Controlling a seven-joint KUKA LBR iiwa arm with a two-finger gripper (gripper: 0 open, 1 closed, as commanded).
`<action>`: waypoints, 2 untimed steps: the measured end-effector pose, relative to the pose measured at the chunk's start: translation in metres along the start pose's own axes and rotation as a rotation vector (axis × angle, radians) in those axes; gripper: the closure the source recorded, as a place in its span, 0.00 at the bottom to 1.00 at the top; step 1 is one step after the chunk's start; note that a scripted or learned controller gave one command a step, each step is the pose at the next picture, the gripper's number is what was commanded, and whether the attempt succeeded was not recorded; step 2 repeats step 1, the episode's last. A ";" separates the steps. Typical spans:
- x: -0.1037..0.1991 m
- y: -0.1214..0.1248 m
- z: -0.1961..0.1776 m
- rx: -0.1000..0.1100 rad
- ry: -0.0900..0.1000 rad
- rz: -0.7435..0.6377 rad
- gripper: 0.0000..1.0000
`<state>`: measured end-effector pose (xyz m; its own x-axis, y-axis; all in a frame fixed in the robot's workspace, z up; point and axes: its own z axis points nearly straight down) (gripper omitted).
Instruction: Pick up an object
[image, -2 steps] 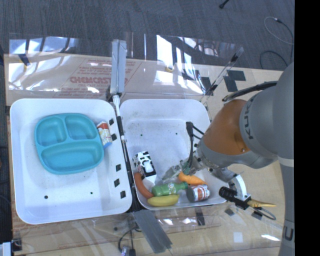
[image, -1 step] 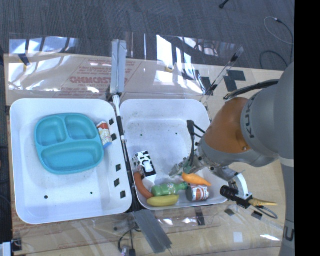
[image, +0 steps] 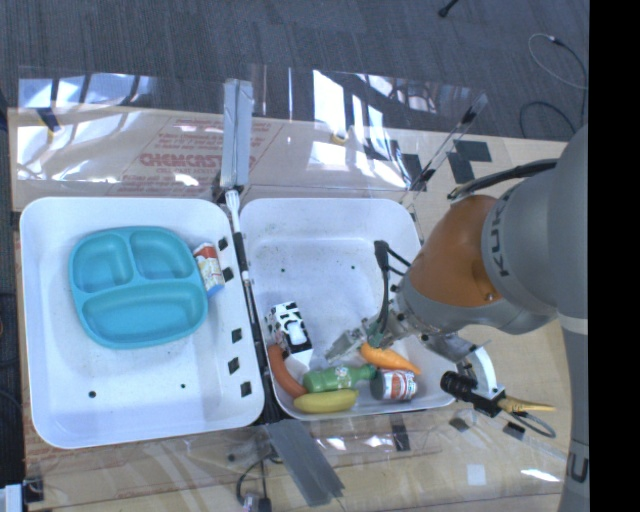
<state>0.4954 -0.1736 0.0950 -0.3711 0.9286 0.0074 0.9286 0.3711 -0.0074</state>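
Observation:
My gripper (image: 352, 341) reaches down into the right bin (image: 330, 225) from the right, its metal fingers spread open just left of an orange carrot (image: 388, 358). Nothing sits between the fingers. Below them lie a green bottle (image: 338, 379), a yellow banana (image: 324, 402) and a small red and white can (image: 399, 386). A black and white carton (image: 289, 326) and a red sausage-shaped item (image: 283, 369) lie to the left of the gripper along the bin's left wall.
The left bin (image: 60, 400) holds a blue divided plate (image: 137, 284) and a small can (image: 209, 267) by its right wall. My grey arm with its orange band (image: 460, 265) covers the right bin's right side.

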 end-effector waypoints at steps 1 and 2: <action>-0.024 -0.025 0.005 -0.007 -0.004 -0.096 0.00; -0.024 -0.025 0.005 -0.007 -0.004 -0.096 0.00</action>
